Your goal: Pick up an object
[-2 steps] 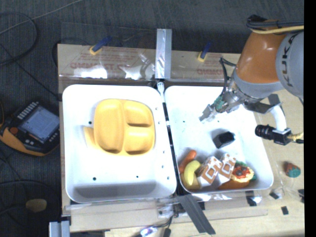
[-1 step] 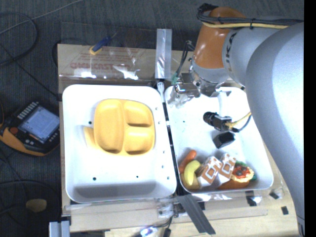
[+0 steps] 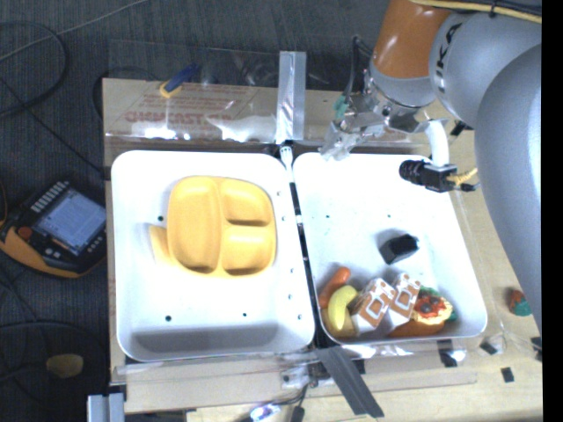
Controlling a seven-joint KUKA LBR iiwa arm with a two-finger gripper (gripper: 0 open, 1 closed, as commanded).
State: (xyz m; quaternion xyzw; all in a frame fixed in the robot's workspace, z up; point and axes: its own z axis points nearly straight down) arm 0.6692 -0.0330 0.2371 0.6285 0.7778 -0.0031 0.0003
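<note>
My gripper (image 3: 341, 139) hangs over the far left corner of the right bin (image 3: 369, 192), just past its back rim, with nothing visibly in it. A small black block (image 3: 398, 247) lies in the middle of that bin, well in front of the gripper. Along the bin's near edge sit an orange carrot-like piece (image 3: 336, 280), a yellow banana (image 3: 341, 308), a white box with an orange pattern (image 3: 387, 301) and a toy pizza slice (image 3: 431, 309), crowded together.
A yellow divided tray (image 3: 220, 225) fills much of the left bin (image 3: 132, 323). A metal divider post (image 3: 291, 95) rises behind the seam between the bins. A handheld device (image 3: 62, 227) lies on the floor at left.
</note>
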